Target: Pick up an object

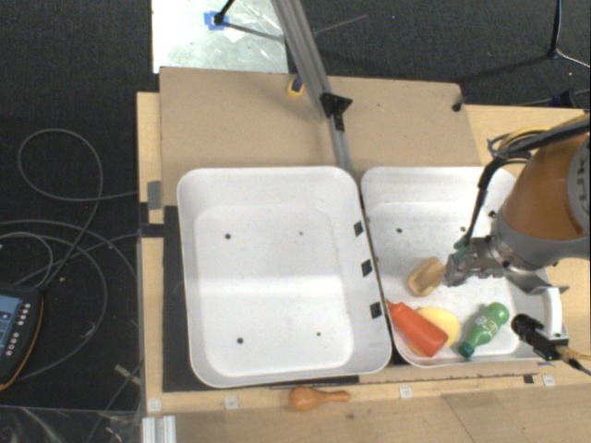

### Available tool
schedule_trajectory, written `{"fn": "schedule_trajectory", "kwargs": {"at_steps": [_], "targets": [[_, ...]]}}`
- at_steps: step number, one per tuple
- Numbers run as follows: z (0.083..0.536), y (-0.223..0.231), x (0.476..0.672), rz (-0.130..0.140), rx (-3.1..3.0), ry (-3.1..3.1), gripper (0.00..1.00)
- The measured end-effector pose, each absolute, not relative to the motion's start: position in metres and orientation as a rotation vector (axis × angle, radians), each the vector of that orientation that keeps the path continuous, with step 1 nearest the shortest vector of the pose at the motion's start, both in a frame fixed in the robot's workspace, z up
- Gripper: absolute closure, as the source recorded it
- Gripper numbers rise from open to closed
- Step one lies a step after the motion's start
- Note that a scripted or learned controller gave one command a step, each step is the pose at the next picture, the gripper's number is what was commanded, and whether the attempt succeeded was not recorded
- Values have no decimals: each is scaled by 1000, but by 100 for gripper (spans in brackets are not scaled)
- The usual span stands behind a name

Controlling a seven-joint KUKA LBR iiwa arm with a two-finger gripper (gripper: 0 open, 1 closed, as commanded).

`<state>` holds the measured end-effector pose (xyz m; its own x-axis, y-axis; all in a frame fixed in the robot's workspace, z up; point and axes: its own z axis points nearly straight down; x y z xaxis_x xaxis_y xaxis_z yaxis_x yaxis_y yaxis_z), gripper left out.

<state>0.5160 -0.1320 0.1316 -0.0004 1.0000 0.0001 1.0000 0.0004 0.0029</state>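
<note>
Dark carpet floor (74,63) strewn with black cables (55,201) surrounds the wooden bench (240,118), beside a handheld tablet (14,335).

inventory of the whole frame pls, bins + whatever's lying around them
left bin: 1, white, left half of bench
right bin: 1, white, beside it on the right
tan block: 1, beige, right bin, next to the hand
orange piece: 1, orange-red, right bin, front-left corner
yellow piece: 1, yellow, touching the orange piece
green bottle: 1, green, right bin, front edge
pear-shaped toy: 1, orange-tan, on bench in front of left bin
tablet: 1, dark, floor at left
arm: 1, grey and orange, over right bin
hand: 1, dark, low beside tan block
</note>
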Motion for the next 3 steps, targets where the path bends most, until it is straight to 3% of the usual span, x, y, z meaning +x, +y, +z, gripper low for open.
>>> {"fn": "schedule_trajectory", "kwargs": {"at_steps": [3], "targets": [[291,-117,519,6,2211,2224,100]]}}
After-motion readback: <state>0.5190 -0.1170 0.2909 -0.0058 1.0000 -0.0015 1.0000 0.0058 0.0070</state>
